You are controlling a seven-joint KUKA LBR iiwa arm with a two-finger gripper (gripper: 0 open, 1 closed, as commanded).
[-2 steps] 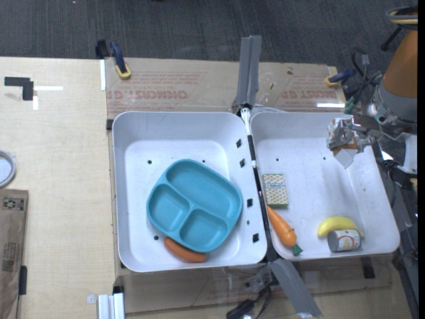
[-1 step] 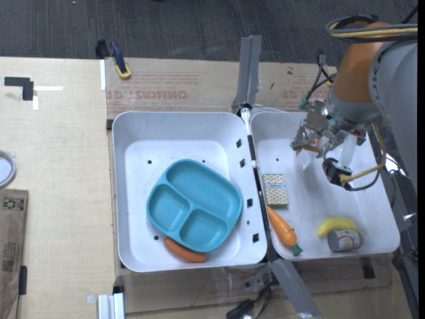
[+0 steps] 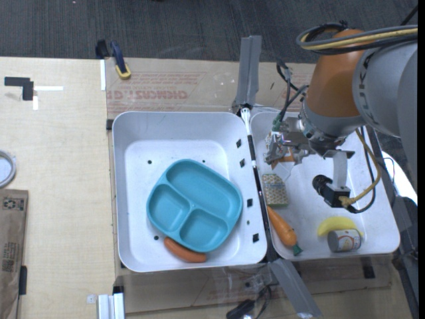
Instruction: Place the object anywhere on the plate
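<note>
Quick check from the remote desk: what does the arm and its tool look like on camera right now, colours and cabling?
The arm is grey with a rounded orange band above the wrist. Yellow and black cables loop over the band, and a yellow hose curls down to a small black fitting. Thin dark wires run beside the wrist. The tool is a compact silver metal assembly.

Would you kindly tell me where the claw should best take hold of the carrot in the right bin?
Probably across the carrot's orange body, near mid-length, coming straight down. It lies flat and slanted beside the bin's left wall, tapering toward its green end, so the thicker middle offers the surest hold.
</note>
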